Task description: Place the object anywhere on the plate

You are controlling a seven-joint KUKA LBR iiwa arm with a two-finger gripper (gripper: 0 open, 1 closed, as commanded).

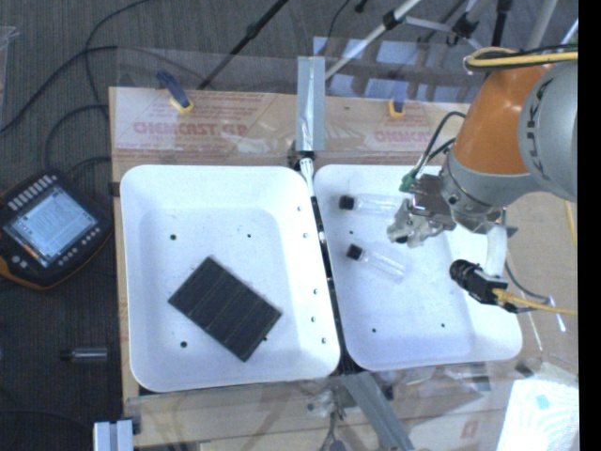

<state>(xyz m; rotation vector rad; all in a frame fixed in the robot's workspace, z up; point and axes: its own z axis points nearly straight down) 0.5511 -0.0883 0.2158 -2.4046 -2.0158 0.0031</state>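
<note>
— Start at the near edge. What lies there?

— The dark ribbed plate (225, 308), flat and askew in the left bin (150, 195). Nothing rests on it.

— And the object?

— Two candidates, both right of the plate in the right bin (423, 341). The near vial (373, 259), clear with a black cap, lies on the floor there. The far vial (362, 201), also black-capped, lies beyond it. The clear bodies are hard to make out against the white.

— The gripper?

— The gripper (413, 228) hangs over the right bin, right of the plate and just beside both vials. Open or closed, I cannot tell; it reads as a blurred metal cluster, and I see nothing held in it.

— Any writing?

— "KUK" on the grey arm (545, 130), cut off at the frame. Beyond the plate, faint red lettering on the backboard (216, 125) is unreadable under film.

— Anything else?

— A black plug on a yellow cable (474, 280), far right of the plate. A pendant (52, 224) with a lit screen sits left of the plate. Clamps (175, 92) grip the backboard beyond the plate.
</note>
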